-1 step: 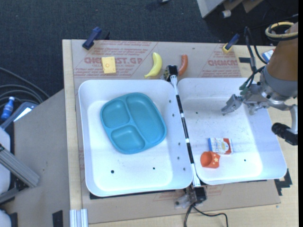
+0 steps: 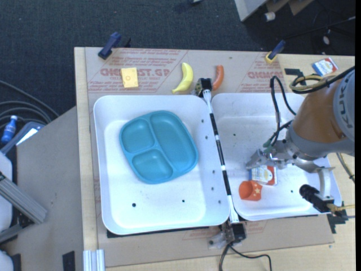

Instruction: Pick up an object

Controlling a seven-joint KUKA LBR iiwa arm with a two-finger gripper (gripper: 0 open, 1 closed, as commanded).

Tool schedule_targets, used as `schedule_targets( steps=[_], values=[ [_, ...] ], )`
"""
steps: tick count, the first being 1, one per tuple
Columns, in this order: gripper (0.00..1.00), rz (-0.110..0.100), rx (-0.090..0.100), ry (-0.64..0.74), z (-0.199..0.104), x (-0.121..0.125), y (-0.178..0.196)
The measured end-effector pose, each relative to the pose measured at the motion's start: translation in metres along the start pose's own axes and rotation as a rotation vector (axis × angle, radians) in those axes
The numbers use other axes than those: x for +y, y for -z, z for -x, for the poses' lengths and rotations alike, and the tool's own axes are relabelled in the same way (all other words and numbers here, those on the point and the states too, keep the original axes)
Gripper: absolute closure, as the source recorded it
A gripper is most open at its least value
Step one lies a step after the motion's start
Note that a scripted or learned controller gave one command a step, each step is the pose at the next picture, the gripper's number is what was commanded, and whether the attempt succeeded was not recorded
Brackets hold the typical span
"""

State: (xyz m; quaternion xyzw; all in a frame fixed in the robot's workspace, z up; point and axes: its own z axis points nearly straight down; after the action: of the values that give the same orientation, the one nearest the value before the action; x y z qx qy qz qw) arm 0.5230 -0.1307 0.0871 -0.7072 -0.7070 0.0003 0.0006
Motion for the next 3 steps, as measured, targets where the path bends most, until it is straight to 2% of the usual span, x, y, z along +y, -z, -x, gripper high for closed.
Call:
schedule_targets(
  steps=[1, 2, 3],
  values=[
    [1.00, 0.002, 0.000, -0.001, 0.000, 0.001, 0.010],
    [0.00, 0.002, 0.000, -0.001, 0.000, 0.001, 0.010],
    [0.00, 0.002, 0.000, 0.001, -0.033, 0.072, -0.002]
  ],
)
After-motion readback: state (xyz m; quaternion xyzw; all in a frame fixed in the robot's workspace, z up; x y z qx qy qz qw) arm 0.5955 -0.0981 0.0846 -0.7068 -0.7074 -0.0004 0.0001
